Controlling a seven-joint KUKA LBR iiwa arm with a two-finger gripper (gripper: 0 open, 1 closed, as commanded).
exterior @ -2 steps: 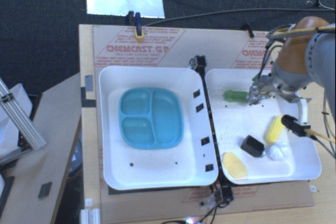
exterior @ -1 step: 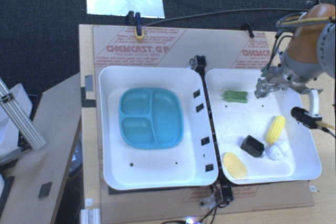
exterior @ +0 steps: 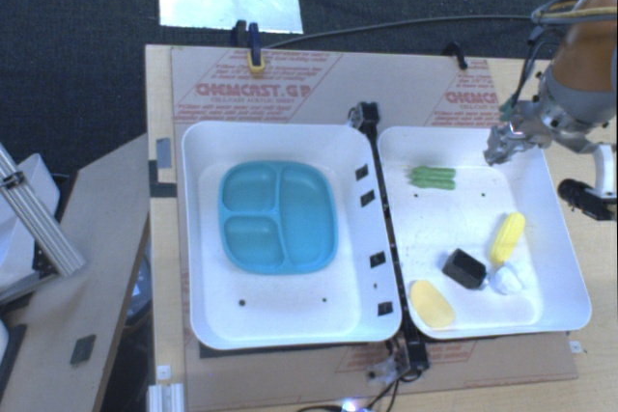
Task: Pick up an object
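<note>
Right bin (exterior: 570, 299): hand (exterior: 499, 150) near bean (exterior: 432, 177) (apart).

Blue plate (exterior: 278, 215), white bins (exterior: 290, 328), yellow corn (exterior: 508, 237)

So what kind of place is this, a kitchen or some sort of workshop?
Most likely a robotics lab test bench, not a kitchen. A robot arm reaches over two white bins, the food pieces like the yellow corn look like toys, and cables run across the bench.

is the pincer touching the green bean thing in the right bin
Apart. The camera view shows bare white bin floor between the pincer near the bin's far edge and the green bean pod lying to its left.
</note>
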